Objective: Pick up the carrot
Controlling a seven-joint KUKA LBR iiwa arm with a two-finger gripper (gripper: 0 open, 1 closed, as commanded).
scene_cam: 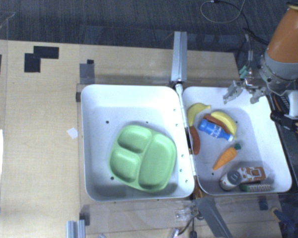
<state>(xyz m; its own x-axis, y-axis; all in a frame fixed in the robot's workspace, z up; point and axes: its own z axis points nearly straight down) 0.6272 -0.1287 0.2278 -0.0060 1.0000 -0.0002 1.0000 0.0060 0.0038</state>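
The orange carrot (224, 158), green stub at its upper right end, lies slanted on the floor of the right bin (268, 133), near the middle. My gripper (243, 94) hangs over the bin's far edge, up and to the right of the carrot and well apart from it. Its two fingers (232, 92) are spread open with nothing between them.
Around the carrot lie two yellow bananas (224, 121), a blue bottle (214, 130), a red-brown sausage (194, 140) by the left wall, and a toppled bottle with an orange label (243, 176) at the front. The left bin (97, 133) holds a green divided plate (143, 156).
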